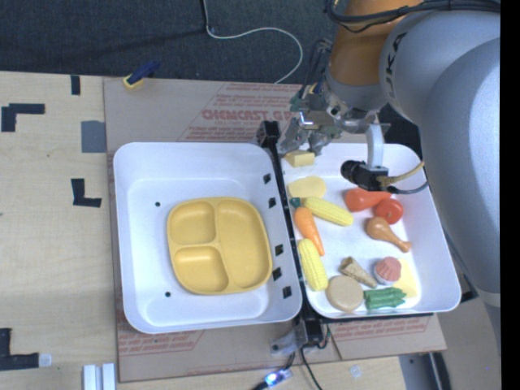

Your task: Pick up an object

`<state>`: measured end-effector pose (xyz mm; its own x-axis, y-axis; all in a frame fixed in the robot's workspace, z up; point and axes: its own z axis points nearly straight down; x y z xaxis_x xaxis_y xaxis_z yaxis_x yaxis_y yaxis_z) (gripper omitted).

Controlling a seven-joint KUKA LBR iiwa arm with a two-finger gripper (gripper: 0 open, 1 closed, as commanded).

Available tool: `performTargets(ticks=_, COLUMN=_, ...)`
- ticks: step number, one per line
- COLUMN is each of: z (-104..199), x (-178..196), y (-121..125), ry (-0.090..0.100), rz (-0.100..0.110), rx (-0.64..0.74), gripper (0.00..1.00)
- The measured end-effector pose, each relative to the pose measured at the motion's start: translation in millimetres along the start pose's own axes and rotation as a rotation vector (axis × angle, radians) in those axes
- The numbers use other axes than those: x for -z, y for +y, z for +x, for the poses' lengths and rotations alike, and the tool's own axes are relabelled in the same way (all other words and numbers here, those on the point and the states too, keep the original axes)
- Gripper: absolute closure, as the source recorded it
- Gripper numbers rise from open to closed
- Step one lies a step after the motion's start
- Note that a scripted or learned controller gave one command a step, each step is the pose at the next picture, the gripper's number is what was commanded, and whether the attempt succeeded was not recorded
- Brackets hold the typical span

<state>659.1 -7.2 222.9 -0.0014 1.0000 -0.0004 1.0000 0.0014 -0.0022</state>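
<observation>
Red print "CHEMCAST" readable on cardboard sheet (219, 112) under the bins, near its far edge. Further red lettering beside and below it too small to read. Dark lettering on arm (406, 55) housing only partly visible, unreadable.

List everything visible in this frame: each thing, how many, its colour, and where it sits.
White bins: 2, side by side on the bench.
Divided plate: 1, yellow, in the left bin.
Corn cobs: 2, yellow, right bin, near its left wall.
Carrot: 1, orange, between the cobs.
Tomato: 1, red, right bin centre.
Drumstick: 1, brown, below the tomato.
Green vegetable: 1, right bin's near edge.
Round biscuit: 1, tan, beside the green vegetable.
Yellow block: 1, just below the gripper.
White cable: 1, on the dark floor.
Gripper: 1, grey, over the right bin's far left corner.
</observation>
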Motion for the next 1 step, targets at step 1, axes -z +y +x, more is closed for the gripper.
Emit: performTargets(ticks=1, z=-12.4, x=-8.8, y=3.2, ry=-0.001, rz=0.001, rx=-0.001, gripper=1.0)
